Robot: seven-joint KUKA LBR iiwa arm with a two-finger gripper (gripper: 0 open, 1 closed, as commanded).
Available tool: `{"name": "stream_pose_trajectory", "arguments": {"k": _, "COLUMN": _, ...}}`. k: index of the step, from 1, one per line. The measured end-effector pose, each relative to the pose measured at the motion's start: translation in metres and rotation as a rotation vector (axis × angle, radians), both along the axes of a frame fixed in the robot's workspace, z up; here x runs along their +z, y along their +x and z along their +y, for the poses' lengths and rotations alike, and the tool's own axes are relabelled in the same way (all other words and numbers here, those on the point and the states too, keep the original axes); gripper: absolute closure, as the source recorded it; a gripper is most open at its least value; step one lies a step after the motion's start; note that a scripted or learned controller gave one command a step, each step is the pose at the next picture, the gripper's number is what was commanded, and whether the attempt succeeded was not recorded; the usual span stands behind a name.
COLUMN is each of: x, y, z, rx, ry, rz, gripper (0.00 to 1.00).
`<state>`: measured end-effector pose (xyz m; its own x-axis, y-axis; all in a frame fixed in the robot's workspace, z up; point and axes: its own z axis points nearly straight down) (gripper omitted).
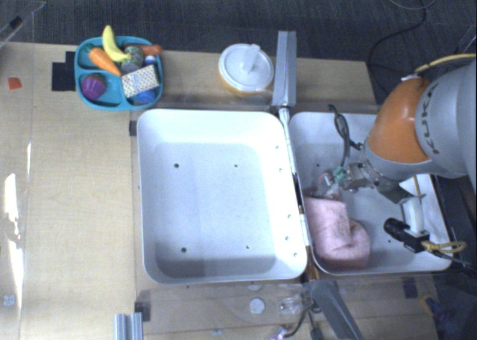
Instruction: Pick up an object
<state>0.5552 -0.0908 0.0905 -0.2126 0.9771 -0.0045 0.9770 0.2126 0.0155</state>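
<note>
While the pincer (337, 180) hovers low in the right bin (320, 126), just above the pink cloth (337, 231) near its front wall, its grip cannot be told; approach seems underway, descent next.

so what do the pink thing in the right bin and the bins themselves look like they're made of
The pink thing looks like soft cloth or plush: matte, fuzzy, with rounded folds and no hard edges. The bins look like smooth white plastic with a low sheen, judging by their even colour and rounded moulded corners, though painted metal can't be ruled out.
</note>
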Motion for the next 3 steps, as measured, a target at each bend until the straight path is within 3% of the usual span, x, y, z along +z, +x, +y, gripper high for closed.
{"name": "stream_pose_trajectory", "arguments": {"k": 1, "x": 0.014, "y": 0.004, "z": 0.001, "rx": 0.003, "ry": -0.001, "rz": -0.012, "gripper": 1.00}}
{"name": "stream_pose_trajectory", "arguments": {"k": 2, "x": 0.106, "y": 0.067, "z": 0.003, "rx": 0.315, "ry": -0.006, "rz": 0.002, "gripper": 1.00}}
{"name": "stream_pose_trajectory", "arguments": {"k": 3, "x": 0.096, "y": 0.115, "z": 0.056, "rx": 0.480, "ry": -0.005, "rz": 0.005, "gripper": 1.00}}
